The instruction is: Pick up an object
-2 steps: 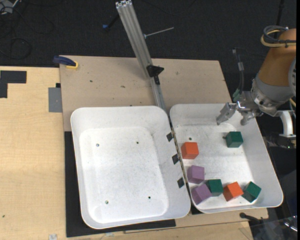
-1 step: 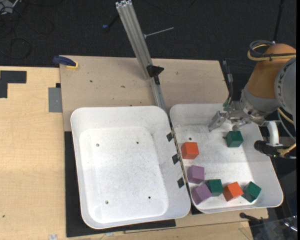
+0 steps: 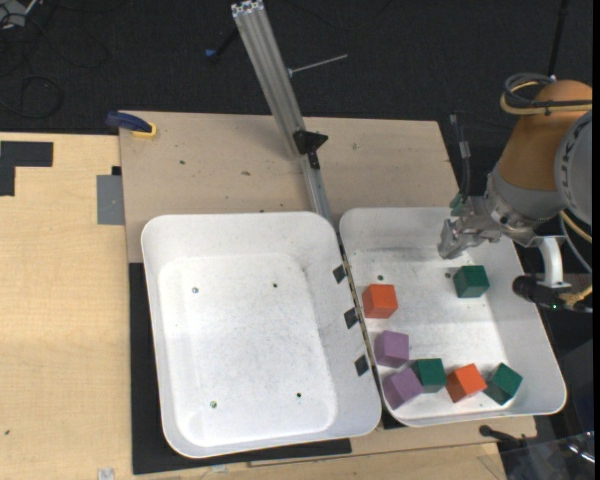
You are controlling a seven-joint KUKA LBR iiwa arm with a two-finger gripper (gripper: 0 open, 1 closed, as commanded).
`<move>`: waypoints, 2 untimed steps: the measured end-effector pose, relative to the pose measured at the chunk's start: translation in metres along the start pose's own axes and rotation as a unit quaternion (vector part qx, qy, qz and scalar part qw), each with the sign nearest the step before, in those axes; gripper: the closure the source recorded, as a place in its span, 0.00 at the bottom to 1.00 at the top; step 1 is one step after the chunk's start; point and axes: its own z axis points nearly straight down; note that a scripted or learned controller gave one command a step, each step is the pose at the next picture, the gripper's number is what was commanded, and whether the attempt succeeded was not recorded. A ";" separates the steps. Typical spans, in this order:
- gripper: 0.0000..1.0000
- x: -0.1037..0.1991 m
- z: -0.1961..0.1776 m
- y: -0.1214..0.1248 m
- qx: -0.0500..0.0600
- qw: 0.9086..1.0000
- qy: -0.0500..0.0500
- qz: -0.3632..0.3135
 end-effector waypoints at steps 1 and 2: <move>1.00 -0.003 -0.047 -0.007 0.003 1.000 0.001 0.004; 1.00 -0.004 -0.084 -0.006 0.003 1.000 0.001 0.002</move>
